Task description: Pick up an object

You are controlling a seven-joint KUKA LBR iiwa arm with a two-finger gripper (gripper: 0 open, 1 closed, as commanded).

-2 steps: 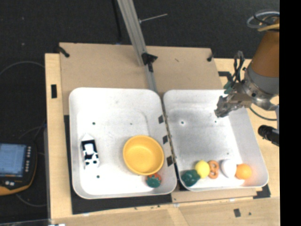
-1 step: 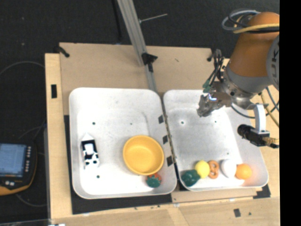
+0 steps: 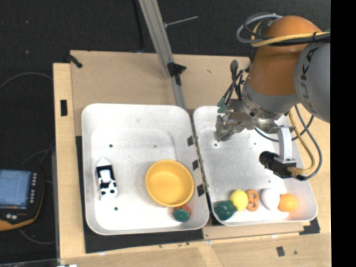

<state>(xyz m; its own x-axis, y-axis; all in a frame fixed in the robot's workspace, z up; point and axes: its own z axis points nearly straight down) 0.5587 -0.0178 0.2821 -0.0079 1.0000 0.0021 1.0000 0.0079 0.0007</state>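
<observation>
Gripper sits over far-left corner of right bin, can't tell its state, nothing seen in it. Nearest pickable: lemon in the near-edge row, well apart, toward the near side, slightly right.

- Right bin: bare floor through middle and far part; small objects crowd its near edge.
- Left bin: open far half; yellow bowl blocks near right.
</observation>
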